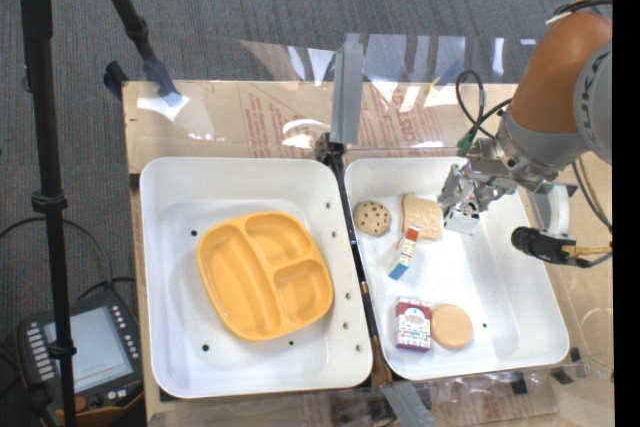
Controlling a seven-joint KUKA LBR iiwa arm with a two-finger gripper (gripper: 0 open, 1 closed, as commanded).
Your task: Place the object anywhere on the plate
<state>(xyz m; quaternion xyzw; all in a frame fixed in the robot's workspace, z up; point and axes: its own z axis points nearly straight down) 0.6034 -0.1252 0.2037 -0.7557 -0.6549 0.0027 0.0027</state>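
The task names no one object, and five things lie loose in the right bin (560,335). A round cookie (372,217) sits at its upper left corner. Just right of it a pale wedge of cheese (423,216) lies with its long axis running roughly up and down the frame, leaning a little. Below the wedge, and touching or nearly touching its lower left edge, a small tube (404,253) in red, white and blue lies on a slant, its red end up and to the right, its blue end down and to the left. Lower in the bin a small red box (413,323) stands with its long side up and down the frame, and a flat tan disc (451,326) lies right beside it on the right.

The gripper (466,207) hangs over the upper part of this bin, just right of the cheese, with nothing plainly between the jaws; whether the jaws are apart or together I cannot tell from here.

The orange plate (264,274), with three compartments, lies in the middle of the left bin (160,215), tilted slightly in the frame. Both bins rest side by side on the bench (230,115).
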